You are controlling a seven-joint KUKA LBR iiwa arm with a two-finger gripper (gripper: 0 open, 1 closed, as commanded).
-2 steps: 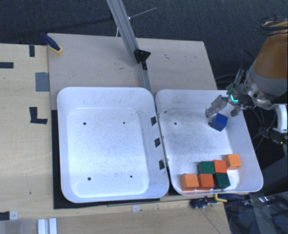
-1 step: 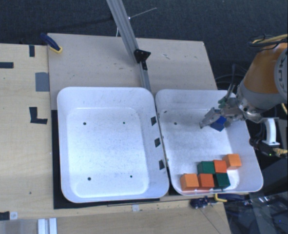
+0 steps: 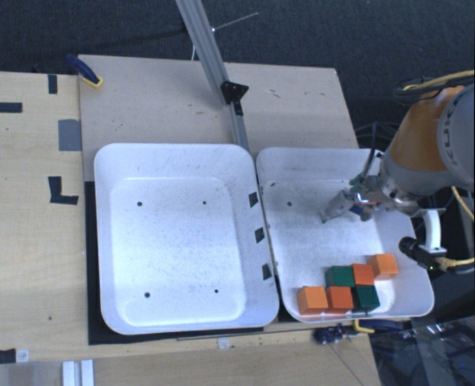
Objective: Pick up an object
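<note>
Several small blocks lie clustered in the near corner of the right bin (image 3: 301,175): an orange block (image 3: 312,299), a second orange block (image 3: 340,297), a green block (image 3: 339,277), a dark green block (image 3: 366,297), a red-orange block (image 3: 363,274) and an orange block (image 3: 384,264) by the right rim. My gripper (image 3: 341,208) hangs over the middle of the right bin, farther back than the blocks and apart from them. It points down and to the left. The grey arm with its orange band (image 3: 418,143) reaches in from the right.
The left bin (image 3: 116,167) sits beside the right one, and their rims meet in the middle. A slanted metal bar (image 3: 209,47) runs from the top down to the bins' far junction. Wooden bench surface surrounds both bins.
</note>
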